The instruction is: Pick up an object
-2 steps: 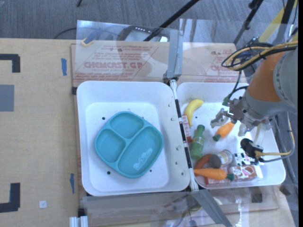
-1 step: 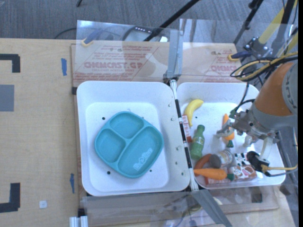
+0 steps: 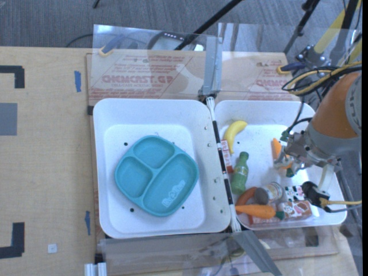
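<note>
1. Desk (image 3: 40, 171): tan board surface nearest the viewer, carrying two white bins side by side.
2. Left bin (image 3: 109, 119): holds a teal divided plate (image 3: 156, 175).
3. Right bin (image 3: 256, 132): holds the pickable items, namely a banana (image 3: 234, 133), green bottle (image 3: 240, 172), carrot (image 3: 256, 210), and small carton (image 3: 298, 209).
4. Arm (image 3: 339, 117): grey with an orange band, over the right bin's far side.
5. Tool (image 3: 286, 161): low above the bin floor near a small orange piece (image 3: 276, 148); whether released or clenched cannot be told.

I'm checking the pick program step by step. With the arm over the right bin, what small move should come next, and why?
Probably a short descent straight down. The gripper hovers in the right bin beside a small orange piece, with nothing visibly held. The banana and green bottle lie farther left.
</note>
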Robot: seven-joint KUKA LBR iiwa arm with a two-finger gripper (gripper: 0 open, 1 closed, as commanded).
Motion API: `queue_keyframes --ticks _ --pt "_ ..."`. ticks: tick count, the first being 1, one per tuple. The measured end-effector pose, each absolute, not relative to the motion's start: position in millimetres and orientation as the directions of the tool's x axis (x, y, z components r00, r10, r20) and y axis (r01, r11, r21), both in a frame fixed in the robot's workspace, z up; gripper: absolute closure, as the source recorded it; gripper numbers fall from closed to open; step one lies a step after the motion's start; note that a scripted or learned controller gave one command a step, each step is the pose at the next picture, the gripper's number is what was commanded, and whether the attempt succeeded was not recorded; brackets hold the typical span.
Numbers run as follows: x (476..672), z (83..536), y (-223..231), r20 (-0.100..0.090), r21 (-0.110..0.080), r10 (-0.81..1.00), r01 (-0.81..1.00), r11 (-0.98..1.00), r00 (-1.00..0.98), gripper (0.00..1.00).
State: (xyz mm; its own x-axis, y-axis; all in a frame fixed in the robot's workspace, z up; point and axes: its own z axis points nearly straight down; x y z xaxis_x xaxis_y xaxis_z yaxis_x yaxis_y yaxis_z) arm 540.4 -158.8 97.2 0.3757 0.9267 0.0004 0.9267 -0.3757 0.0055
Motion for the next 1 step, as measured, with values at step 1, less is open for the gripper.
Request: queue_keyframes --ticks 1 --pt "540.8 257.6 -60.2 -0.001 -0.001 0.936 0.936 -0.353 0.353 1.0"
